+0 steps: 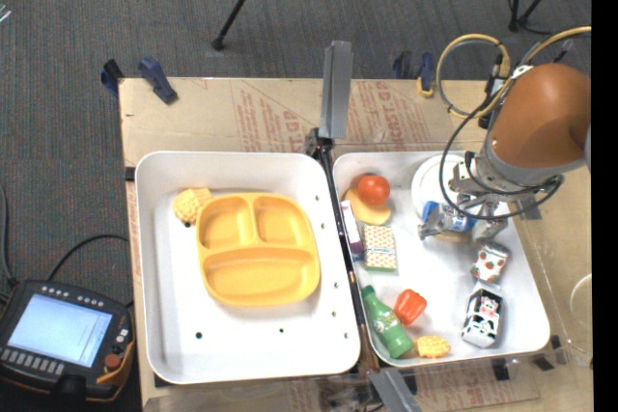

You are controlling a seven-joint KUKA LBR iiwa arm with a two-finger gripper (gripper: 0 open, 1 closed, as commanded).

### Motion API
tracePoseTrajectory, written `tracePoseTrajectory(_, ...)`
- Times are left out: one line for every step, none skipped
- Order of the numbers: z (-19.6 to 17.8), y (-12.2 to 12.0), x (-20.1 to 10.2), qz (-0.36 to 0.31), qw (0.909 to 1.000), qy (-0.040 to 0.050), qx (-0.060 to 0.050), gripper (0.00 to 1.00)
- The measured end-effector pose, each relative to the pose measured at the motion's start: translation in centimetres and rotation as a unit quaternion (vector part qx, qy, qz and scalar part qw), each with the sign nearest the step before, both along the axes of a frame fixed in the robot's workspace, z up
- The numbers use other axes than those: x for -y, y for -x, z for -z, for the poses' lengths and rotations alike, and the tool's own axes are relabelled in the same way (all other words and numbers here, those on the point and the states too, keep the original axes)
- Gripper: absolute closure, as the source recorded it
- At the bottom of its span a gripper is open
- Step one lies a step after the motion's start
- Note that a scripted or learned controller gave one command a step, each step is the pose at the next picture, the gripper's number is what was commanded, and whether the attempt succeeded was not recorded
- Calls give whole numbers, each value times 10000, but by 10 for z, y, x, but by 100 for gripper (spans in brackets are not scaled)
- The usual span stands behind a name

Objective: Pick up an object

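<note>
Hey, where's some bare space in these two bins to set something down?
Most bare floor is in the left bin: the strip below the yellow divided tray and the margin along its left. The right bin is crowded; its one small gap lies between the orange pepper and the cow-print carton. The tool hovers over that bin's upper part.

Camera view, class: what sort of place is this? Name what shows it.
Probably a robotics lab: a robot arm reaches over two white bins of toy food, such as a toy tomato, with a teach pendant on the carpet.
</note>
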State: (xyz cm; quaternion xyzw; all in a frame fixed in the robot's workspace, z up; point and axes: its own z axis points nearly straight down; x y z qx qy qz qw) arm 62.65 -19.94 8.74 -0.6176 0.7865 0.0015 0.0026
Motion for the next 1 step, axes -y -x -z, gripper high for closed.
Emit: tracePoseTrajectory(0, 0, 1, 16, 10000, -2, -1, 0)
